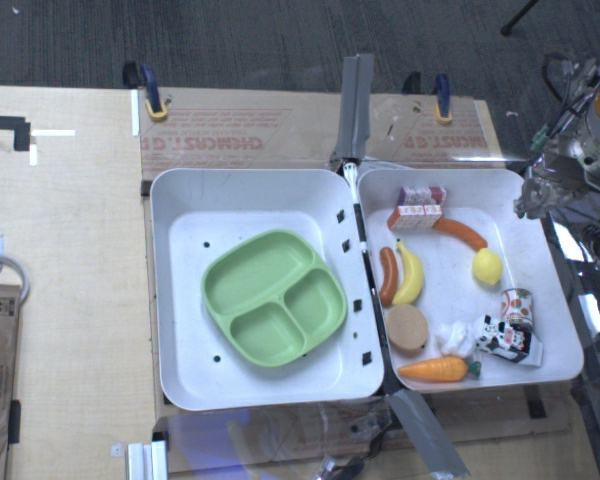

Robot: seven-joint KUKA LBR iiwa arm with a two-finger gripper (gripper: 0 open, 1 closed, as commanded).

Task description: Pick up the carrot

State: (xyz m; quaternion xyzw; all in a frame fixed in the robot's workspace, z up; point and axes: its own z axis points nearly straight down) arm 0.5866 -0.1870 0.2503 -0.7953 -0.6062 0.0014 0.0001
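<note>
Item, carrot (435, 369): you find it at the lower edge of the right bin (565, 308), touching a white toy (453, 341), so a grasp could snag that neighbour; gripper (536, 196) at frame right, state impossible to tell.

The pale wooden bench (70, 268) carries 2 white bins (170, 298) side by side and a cardboard sheet (230, 133).

floor (230, 18): dark grey carpet | bench (60, 228): pale wood | cardboard sheet (240, 133) clamped at back
</note>
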